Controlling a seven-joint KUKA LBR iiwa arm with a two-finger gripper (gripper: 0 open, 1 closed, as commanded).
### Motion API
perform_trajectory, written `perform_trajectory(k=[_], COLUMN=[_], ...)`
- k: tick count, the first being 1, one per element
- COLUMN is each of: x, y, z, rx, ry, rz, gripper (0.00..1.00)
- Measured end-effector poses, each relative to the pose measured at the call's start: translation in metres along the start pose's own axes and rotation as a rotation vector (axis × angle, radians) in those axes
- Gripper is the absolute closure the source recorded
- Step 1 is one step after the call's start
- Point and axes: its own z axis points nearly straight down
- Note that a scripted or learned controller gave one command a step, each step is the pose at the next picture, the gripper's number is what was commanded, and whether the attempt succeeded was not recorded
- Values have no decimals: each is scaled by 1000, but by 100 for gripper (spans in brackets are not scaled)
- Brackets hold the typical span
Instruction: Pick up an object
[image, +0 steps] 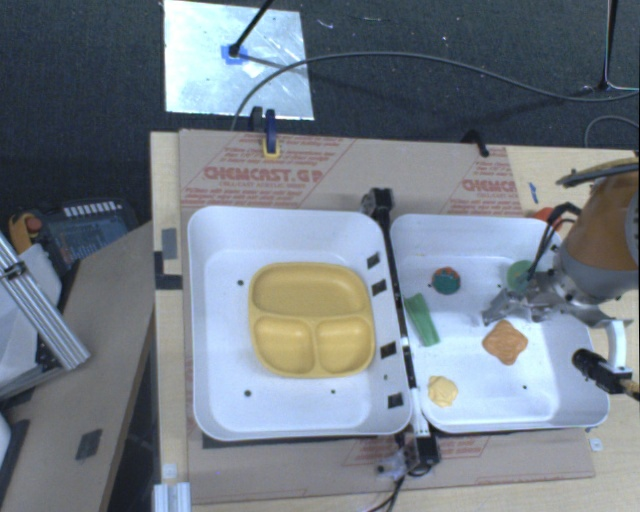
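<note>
Objects lie in the right bin (560, 400): an orange piece (505, 342), a green stick (422, 320), a small yellow lump (442, 390), a round teal-and-red item (446, 281) and a pale green thing (520, 272) partly behind the arm. Both white bins sit side by side on a brown printed board (300, 170) over a wooden bench (110, 380), with dark carpet (80, 100), cables and a silvery sheet (235, 55) beyond. The left bin (215, 300) holds a yellow divided tray (308, 318). The gripper (512, 306) hangs low in the right bin, just above the orange piece and near the pale green thing; whether its fingers are apart or closed cannot be told, and nothing is visibly gripped.
</note>
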Motion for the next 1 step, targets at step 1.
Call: perform_trajectory(k=[1], x=[-1], y=[2], z=[-14], rx=[-6], ry=[-2], rz=[0], gripper=[100])
